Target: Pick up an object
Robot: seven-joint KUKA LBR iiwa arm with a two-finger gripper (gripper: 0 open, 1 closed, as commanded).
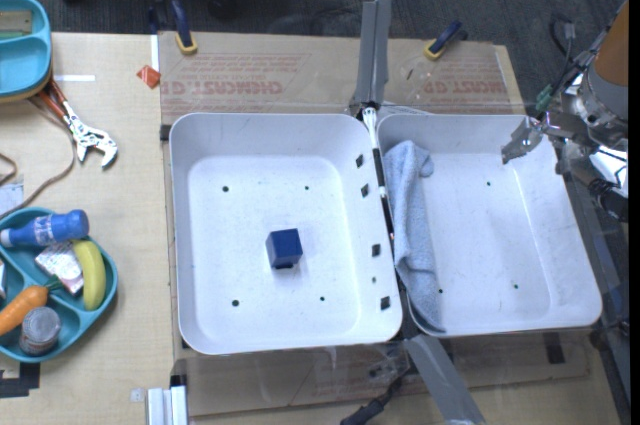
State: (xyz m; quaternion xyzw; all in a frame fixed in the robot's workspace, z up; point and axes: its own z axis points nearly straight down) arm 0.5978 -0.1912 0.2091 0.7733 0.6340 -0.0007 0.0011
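From my seat I see the hand (520, 141) parked at the upper right corner of the right bin (560, 308), near its rim, probably kept there so the camera has an open look at both bins. I cannot tell how it is set; it shows only as a small grey shape with nothing visibly in it. The blue cube (285, 247) sits far off to the hand's left and below it, alone on the floor of the left bin (190, 213), an easy target. A grey cloth (412, 228) lies between them, slumped against the right bin's left wall. I judge the pick has not started.
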